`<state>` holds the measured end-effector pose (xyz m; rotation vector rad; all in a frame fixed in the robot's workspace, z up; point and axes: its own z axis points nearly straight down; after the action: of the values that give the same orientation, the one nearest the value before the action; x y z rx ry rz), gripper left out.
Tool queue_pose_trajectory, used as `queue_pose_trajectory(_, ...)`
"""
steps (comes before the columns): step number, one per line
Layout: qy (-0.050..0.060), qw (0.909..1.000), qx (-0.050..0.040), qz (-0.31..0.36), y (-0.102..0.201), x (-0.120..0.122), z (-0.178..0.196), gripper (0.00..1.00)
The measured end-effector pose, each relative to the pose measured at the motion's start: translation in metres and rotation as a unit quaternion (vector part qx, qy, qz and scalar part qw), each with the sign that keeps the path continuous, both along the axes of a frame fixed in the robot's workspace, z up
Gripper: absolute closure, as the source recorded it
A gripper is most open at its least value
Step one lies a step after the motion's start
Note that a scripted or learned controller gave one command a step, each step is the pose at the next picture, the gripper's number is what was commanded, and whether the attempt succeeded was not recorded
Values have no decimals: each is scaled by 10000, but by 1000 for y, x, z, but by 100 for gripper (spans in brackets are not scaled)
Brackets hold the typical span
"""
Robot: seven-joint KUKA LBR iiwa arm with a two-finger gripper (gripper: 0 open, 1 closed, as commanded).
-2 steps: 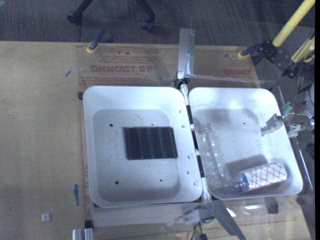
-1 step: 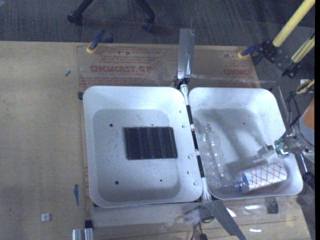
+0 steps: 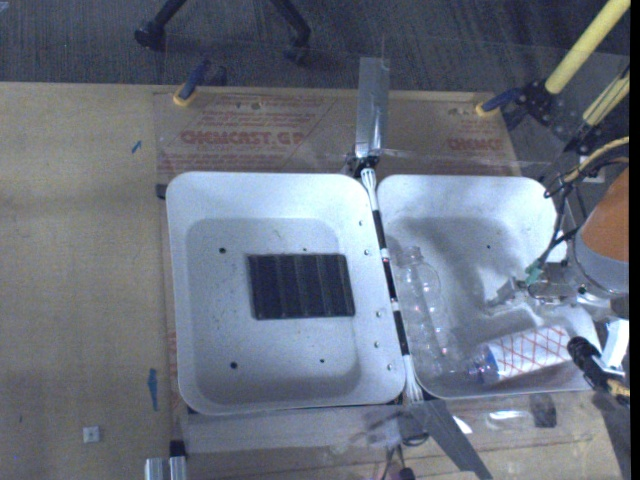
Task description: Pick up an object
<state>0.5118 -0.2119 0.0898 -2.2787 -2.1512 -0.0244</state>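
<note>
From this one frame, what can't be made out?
- Gripper, camera view: small and blurred over the right bin; finger state unreadable.
- Arm: cut off by the right edge.
- Clear bottle: transparent against white; outline faint, contents unclear.
- Checked item: its right end runs under the arm; whole shape unclear.
- Dark slatted panel, left bin: too blurred to identify.

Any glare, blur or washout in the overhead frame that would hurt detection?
Camera view: soft overall; white bins near washout, little contrast at rims. Clear bottle barely separates from the right bin. Dark ridged block stands out well. Gripper area is blurry, with shadow beside it.
</note>
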Motion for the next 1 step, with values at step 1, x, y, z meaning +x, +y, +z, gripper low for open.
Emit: queue_pose_trajectory(1,-25,9997,-88,229,70,49,-1,0)
